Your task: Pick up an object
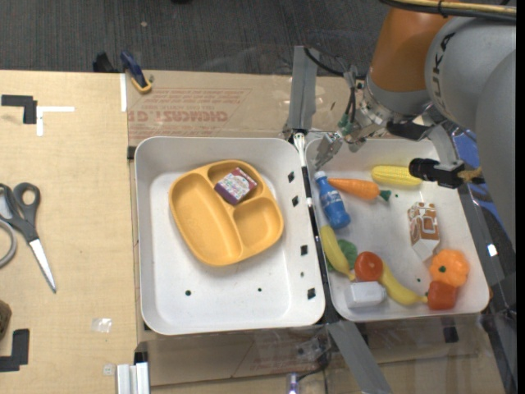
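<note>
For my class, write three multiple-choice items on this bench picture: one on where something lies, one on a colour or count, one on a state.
1. Where does the small purple packet lie?
A. In a compartment of the yellow divided plate
B. Beside the scissors
C. In the right bin among the toy food

2. What colour is the bottle in the right bin?
A. Green
B. Blue
C. White

3. How does the blue bottle rest?
A. Upright on its base
B. Lying on its side
C. Held up off the bin floor

Answers: 1 A, the packet sits inside the plate's upper compartment in the left bin. 2 B, its body is blue with a red cap end. 3 B, its length runs flat along the bin floor beside the carrot.
</note>
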